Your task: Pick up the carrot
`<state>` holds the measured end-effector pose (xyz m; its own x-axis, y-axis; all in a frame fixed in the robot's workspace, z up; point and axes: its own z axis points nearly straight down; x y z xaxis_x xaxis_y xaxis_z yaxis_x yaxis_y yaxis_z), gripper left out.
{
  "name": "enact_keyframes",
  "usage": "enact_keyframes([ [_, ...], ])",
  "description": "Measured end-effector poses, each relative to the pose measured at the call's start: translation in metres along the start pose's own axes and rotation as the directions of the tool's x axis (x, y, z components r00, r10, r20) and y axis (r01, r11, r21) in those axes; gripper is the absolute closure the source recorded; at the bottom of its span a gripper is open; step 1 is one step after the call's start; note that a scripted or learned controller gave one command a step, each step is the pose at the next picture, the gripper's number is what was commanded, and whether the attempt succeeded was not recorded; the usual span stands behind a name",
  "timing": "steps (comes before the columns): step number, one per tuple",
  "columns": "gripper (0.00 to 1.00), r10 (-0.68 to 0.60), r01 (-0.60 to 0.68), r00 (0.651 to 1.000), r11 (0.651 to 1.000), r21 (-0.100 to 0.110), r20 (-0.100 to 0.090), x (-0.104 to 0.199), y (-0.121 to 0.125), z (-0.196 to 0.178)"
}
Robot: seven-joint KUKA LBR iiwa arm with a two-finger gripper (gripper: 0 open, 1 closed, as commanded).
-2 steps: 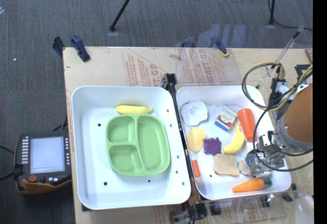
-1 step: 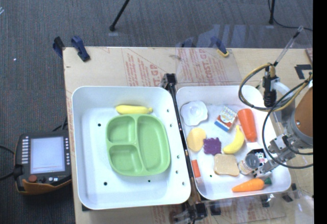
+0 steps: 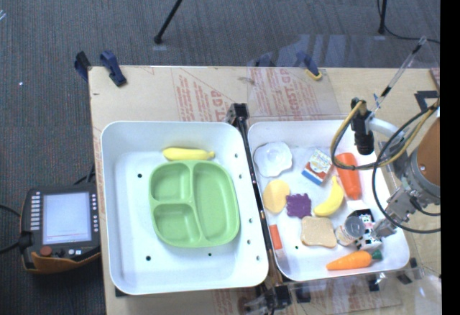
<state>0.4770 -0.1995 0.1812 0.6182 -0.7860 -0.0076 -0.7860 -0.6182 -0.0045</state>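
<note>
The carrot is orange with a green top and lies flat near the front edge of the right bin, its green end pointing right. My gripper reaches in from the right and hangs just above and behind the carrot's green end, next to a small round silver can. Nothing orange shows in the gripper's grasp.
The right bin also holds a toast slice, a banana, a purple piece, a yellow round piece, a small carton, a white lid and an orange bottle. The left bin holds a green divided plate and a yellow banana.
</note>
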Motion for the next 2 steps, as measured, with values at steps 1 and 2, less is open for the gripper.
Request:
enact_keyframes([
  [1, 1.00, -0.236, 0.236, 0.972, 0.972, 0.001, 0.000, 0.010, -0.012, -0.045],
  [2, 1.00, -0.292, 0.293, 0.956, 0.956, 0.002, -0.025, 0.021, -0.028, 0.057],
])
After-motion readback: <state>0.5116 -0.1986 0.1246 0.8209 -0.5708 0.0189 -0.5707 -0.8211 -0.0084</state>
